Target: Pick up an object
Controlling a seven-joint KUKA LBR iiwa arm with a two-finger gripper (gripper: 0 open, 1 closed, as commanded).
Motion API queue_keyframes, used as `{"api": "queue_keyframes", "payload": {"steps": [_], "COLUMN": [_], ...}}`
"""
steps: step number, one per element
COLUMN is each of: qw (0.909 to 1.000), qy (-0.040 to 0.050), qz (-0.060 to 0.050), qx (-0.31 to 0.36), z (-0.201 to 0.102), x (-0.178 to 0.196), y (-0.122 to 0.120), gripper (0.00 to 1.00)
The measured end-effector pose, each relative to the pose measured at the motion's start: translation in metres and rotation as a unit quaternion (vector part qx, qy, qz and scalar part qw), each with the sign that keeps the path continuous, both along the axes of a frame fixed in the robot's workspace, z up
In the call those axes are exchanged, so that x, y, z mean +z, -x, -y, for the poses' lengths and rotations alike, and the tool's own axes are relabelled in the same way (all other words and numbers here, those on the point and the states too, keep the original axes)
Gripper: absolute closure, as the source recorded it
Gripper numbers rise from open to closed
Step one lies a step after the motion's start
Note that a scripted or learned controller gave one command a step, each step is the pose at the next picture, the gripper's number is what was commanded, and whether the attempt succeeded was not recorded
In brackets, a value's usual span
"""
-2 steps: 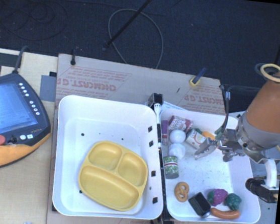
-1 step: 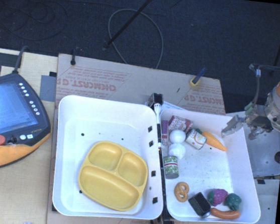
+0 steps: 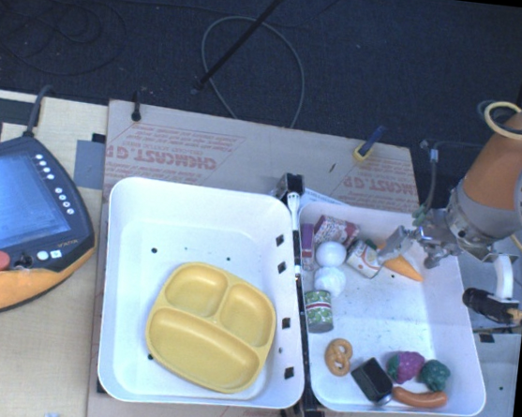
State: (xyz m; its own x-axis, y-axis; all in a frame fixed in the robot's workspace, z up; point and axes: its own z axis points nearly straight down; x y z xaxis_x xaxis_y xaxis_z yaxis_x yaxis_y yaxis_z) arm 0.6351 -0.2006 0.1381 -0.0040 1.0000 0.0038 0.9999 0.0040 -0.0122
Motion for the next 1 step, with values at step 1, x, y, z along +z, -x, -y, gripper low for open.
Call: {"api": "queue_keyframes", "payload": {"steps": [1], "qw": [1.0000], "qy": [0.0018], "qz": [0.004], "qx": [-0.002], "z": [-0.0363], "x": [-0.0304], "y": [-0.0059], "gripper": [0.00]}}
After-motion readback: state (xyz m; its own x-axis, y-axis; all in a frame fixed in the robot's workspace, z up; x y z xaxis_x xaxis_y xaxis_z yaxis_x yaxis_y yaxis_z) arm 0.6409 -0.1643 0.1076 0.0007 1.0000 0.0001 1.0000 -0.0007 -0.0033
